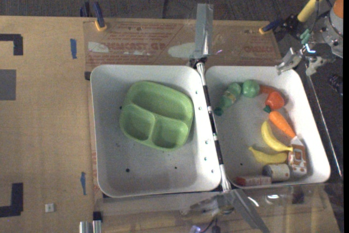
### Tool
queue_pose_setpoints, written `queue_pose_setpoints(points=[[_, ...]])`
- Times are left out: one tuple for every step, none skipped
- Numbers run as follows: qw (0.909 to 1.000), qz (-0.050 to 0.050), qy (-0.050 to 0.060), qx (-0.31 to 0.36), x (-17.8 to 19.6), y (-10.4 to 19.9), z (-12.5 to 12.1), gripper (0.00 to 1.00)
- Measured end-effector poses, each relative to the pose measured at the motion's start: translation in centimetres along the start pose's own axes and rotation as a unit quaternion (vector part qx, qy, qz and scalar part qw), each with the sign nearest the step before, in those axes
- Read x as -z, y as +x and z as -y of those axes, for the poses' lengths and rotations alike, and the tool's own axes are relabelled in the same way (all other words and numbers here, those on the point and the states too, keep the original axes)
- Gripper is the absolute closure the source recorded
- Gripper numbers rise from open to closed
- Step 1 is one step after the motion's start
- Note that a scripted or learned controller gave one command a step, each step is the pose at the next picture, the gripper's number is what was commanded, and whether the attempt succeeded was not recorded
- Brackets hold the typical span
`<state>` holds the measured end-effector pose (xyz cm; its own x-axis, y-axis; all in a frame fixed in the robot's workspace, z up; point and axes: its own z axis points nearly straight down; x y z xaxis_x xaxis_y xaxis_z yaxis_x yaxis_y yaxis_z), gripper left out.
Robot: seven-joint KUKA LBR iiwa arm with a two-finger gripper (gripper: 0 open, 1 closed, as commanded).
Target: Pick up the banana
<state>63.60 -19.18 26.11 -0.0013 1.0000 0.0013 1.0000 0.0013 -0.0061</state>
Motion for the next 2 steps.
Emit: queue_pose_setpoints(points=[[0.9997,0.0,0.0,-0.026,-14.1,-1.1,9.0,0.0],[0.9998,0.002,-0.007,-0.017,-17.5,3.8,15.2,0.0]])
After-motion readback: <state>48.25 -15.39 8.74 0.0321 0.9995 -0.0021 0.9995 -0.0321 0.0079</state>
